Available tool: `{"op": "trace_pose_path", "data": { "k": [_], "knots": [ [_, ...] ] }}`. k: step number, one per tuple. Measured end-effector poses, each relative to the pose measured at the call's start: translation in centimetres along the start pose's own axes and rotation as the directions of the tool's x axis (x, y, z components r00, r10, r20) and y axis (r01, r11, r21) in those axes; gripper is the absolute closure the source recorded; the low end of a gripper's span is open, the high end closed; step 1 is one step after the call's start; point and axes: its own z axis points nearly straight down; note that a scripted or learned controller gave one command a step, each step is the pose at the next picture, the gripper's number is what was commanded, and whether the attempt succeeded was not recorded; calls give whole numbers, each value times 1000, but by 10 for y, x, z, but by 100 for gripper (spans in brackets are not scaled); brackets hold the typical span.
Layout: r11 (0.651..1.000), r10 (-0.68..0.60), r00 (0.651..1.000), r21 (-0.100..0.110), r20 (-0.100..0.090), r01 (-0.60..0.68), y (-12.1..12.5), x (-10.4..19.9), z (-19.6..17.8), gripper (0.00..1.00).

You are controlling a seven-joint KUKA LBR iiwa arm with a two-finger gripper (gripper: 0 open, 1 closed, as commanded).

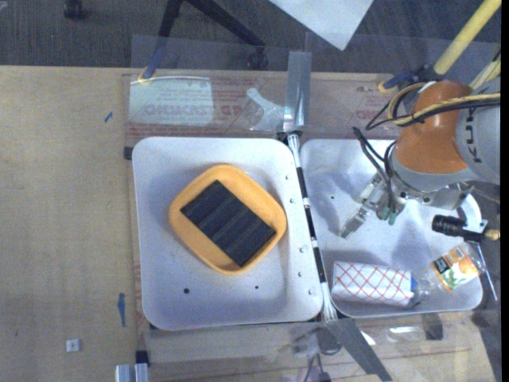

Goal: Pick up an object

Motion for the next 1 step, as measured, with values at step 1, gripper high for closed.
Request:
{"op": "trace_pose_path", "data": {
  "k": [1],
  "knots": [
    [997, 72, 997, 1, -4, -72, -7, 13, 0, 0]
  ]
}}
